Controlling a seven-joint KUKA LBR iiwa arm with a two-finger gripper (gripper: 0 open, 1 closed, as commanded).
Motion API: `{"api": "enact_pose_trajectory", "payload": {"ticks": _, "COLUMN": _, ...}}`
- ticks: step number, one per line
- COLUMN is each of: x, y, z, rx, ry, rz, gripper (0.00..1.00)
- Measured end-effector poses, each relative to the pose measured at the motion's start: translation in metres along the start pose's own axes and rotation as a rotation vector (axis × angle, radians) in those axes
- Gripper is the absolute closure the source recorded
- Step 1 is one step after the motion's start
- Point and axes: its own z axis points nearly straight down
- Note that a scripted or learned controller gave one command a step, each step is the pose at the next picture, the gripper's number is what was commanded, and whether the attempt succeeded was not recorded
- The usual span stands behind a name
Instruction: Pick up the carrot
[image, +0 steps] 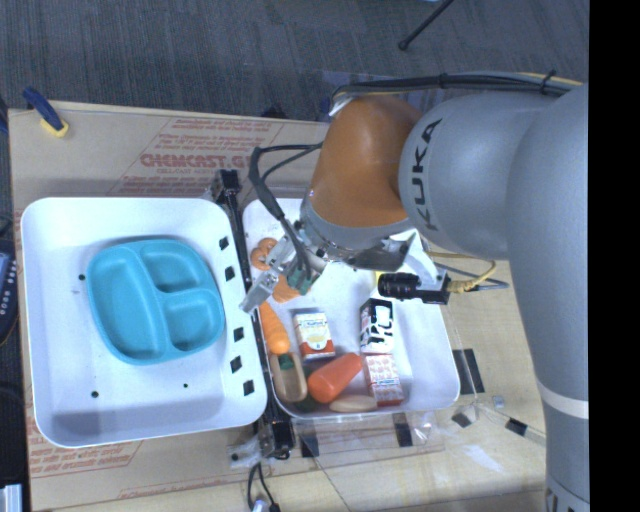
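My hand (272, 282) hangs over the upper left corner of the right bin (440, 350), fingers pointing lower left; I cannot tell whether they are parted or closed. Carrot (273, 330) lies just below the hand in the frame, along the bin's left wall, long axis running top to bottom (slightly tilted). The move looks like a short drop toward frame bottom. Same bin holds cartons, an orange cone-like piece and more food. Left bin (60, 380) holds a blue tray (155, 300).
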Motion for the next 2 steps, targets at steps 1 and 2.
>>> {"api": "enact_pose_trajectory", "payload": {"ticks": 1, "x": 0.0, "y": 0.005, "z": -0.001, "rx": -0.002, "ry": -0.003, "rz": 0.041, "gripper": 0.0}}
{"api": "enact_pose_trajectory", "payload": {"ticks": 2, "x": -0.011, "y": 0.015, "z": -0.001, "rx": -0.003, "ry": -0.004, "rz": -0.01, "gripper": 0.0}}
